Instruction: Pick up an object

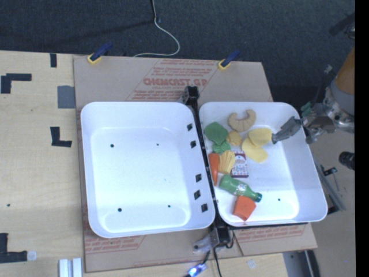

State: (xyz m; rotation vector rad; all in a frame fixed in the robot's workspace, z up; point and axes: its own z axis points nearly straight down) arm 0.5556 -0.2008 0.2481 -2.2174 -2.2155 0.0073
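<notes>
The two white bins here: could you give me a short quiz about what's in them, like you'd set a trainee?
1. True or false: the toys all lie in the right bin.
2. Which toy lies nearest the front rim of that bin?
A. the tan croissant
B. the orange block
C. the green leaf
3. Fill in: the green bottle lies just behind the ____ block.

Key
1. True; the left bin shows just its white floor.
2. B
3. orange

A hint for trainees: the gripper hovers beside the yellow pieces.
</notes>
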